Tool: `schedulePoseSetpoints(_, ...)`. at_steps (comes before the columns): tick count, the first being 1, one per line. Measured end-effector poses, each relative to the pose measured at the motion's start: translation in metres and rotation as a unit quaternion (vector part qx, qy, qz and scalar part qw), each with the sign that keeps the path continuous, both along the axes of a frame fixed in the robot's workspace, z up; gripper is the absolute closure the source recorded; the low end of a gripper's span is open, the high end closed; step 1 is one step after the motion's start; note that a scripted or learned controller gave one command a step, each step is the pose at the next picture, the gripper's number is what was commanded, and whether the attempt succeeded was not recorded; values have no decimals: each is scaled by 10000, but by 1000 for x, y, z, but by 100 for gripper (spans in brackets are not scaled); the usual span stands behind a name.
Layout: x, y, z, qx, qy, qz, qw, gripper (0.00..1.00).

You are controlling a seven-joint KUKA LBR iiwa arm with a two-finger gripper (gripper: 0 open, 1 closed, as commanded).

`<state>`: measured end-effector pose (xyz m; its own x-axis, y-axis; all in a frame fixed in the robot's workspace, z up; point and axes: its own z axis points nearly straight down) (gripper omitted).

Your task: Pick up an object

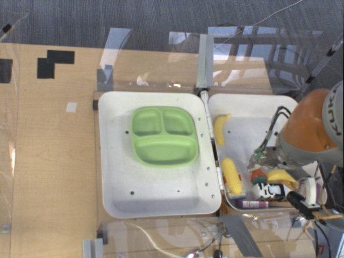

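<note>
Gripper low in right bin, lower right of frame, among toys. Jaw state: cannot tell. Nothing visibly lifted; pick pending. Banana, corn untouched.

Banana: we see it yellow, lying lengthwise near the right bin's left wall, toward the far corner.
Corn cob: yellow, lying along the same wall, toward the near-left corner.
Purple marker: flat against the near wall.
Second banana: we see it curved, among small clutter near the near-right corner.
</note>
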<state>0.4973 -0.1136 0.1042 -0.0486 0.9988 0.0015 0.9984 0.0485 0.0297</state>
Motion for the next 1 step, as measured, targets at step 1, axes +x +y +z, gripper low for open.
schedulePoseSetpoints(1, 109, 96, 149, -23, 109, 553, 9984, 100)
